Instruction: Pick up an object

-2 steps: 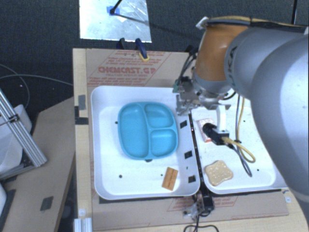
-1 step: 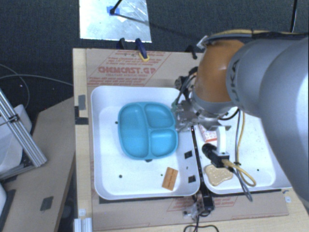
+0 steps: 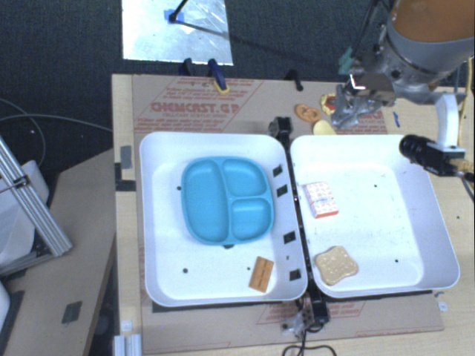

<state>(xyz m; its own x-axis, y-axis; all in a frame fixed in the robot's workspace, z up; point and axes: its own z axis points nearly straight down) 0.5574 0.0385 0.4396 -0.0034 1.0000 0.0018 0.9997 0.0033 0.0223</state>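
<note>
My gripper (image 3: pixel 347 116) hangs above the bench just behind the far rim of the right bin (image 3: pixel 430 221), near its left corner. Nothing shows held in it. In the right bin lie a small white box with red print (image 3: pixel 320 199) by the left wall and a tan toast-shaped piece (image 3: pixel 336 265) near the front. The left bin (image 3: pixel 159 221) holds a blue divided plate (image 3: pixel 226 199) in its middle and a small brown block (image 3: pixel 260 274) at the front right.
Behind the right bin, on the cardboard close to my gripper, lie a brown pretzel-like piece (image 3: pixel 306 113), a pale yellow piece (image 3: pixel 323 128) and a small red and yellow item (image 3: pixel 329 102). A blue clamp (image 3: pixel 217 75) sits at the cardboard's far edge.
</note>
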